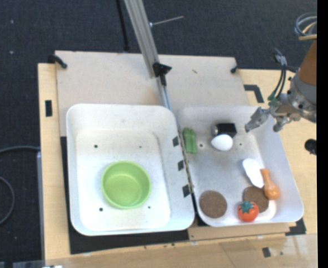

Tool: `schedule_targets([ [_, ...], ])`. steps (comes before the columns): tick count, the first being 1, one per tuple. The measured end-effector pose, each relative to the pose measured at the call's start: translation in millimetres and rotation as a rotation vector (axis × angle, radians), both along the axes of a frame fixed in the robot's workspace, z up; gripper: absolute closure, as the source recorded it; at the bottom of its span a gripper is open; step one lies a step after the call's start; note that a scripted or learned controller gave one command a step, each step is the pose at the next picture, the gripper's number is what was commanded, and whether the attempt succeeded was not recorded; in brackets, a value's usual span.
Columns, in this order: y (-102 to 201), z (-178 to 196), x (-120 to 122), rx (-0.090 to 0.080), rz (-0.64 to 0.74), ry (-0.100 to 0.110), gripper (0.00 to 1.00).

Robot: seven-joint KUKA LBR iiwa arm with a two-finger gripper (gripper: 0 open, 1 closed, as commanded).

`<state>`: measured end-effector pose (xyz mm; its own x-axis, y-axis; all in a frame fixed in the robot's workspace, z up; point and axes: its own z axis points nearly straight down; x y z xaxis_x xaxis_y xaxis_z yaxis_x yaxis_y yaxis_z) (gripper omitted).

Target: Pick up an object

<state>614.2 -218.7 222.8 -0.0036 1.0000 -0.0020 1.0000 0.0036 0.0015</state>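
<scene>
My gripper [267, 120] hangs over the far right rim of the right bin [284, 166], fingers spread open with nothing between them. In that bin lie a white egg-shaped object [222, 143] beside a small black block [226, 129], a green strip [189, 140] along the left wall, a white oblong piece [252, 172], an orange carrot-like piece [269, 185], two brown discs [213, 204] [255, 195] and a red tomato [247, 211]. The egg sits to the left of and below the gripper, well apart from it.
The left bin [85, 127] holds a green bowl [126, 184]. A slanted metal post [144, 35] rises behind the bins near their shared wall. The arm's wrist [304, 88] enters from the right edge.
</scene>
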Motion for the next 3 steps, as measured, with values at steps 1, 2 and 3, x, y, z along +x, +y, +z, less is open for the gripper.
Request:
schedule_targets([
  [1, 0, 0, 0, -0.001, 0.001, 0.0, 0.0],
  [2, -5, -43, 3, -0.001, -0.003, 0.003, 0.0],
  [3, -6, -105, -2, 0.001, -0.004, 0.006, 0.0],
])
